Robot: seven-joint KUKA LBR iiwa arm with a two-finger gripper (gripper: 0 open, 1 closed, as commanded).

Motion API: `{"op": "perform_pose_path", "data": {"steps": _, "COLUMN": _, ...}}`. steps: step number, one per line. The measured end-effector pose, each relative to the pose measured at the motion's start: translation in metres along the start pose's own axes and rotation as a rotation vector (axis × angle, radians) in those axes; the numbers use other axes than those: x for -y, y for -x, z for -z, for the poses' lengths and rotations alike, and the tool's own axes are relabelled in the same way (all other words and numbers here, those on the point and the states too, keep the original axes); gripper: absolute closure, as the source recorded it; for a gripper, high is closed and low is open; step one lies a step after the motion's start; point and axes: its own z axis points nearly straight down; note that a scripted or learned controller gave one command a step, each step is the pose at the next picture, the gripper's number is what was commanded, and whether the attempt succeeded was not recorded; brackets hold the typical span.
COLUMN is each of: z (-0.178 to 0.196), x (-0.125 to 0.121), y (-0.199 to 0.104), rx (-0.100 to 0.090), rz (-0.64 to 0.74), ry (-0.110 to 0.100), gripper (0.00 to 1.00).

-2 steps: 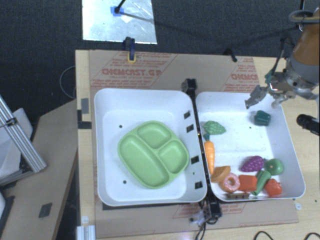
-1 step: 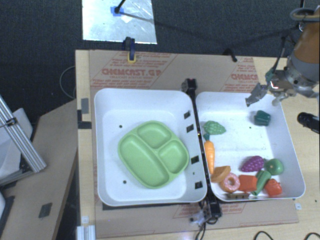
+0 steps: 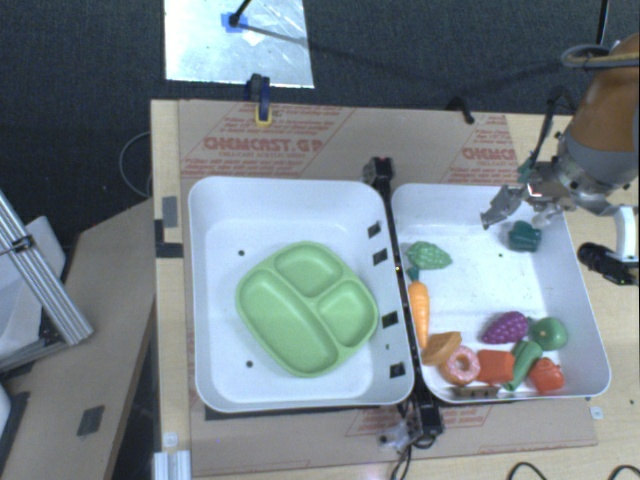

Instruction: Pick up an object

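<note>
Bench (image 3: pixel 300 133): brown board with red lettering, carrying two shallow white bins side by side.
Left bin (image 3: pixel 220 208): holds a single thing, the green divided plate.
Right bin (image 3: pixel 585 313): holds all the toy food; its upper right corner lies under the arm.
Arm (image 3: pixel 605 118): enters from the right, its orange band high at the frame edge, grey wrist angled down and leftward over the right bin's top right corner.
Green divided plate (image 3: pixel 305 308): three compartments, lying flat in the middle of the left bin.
Gripper (image 3: pixel 520 213): low over the right bin's far end; one grey finger (image 3: pixel 497 209) juts out to the left.
Fingers' state: spread or clenched, I cannot tell; nothing is clearly seen between them.
Teal object (image 3: pixel 523 235): small, dark teal, just below the gripper and very near or touching it, at the bin's upper right.
Leafy green toy (image 3: pixel 427 256): by the left wall, well apart from the gripper.
Carrot (image 3: pixel 419 311): lying along the left wall below the leafy toy.
Purple grapes (image 3: pixel 505 325): at the near end of the bin.
Near-end cluster: a doughnut (image 3: pixel 461 366), a red piece (image 3: pixel 494 365), a green vegetable (image 3: pixel 540 338) and a red-orange piece (image 3: pixel 546 375), crowded together.
</note>
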Motion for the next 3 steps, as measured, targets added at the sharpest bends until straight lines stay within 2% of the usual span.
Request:
{"op": "perform_pose_path", "data": {"steps": 1, "z": -0.043, "x": -0.006, "y": -0.004, "rx": 0.000, "rz": 0.004, "ry": 0.002, "gripper": 0.00}}
{"op": "perform_pose_path", "data": {"steps": 2, "z": -0.106, "x": -0.004, "y": -0.003, "rx": -0.001, "rz": 0.001, "ry": -0.001, "gripper": 0.00}}
{"op": "perform_pose_path", "data": {"steps": 3, "z": -0.113, "x": -0.005, "y": -0.003, "rx": 0.001, "rz": 0.001, "ry": 0.003, "gripper": 0.00}}
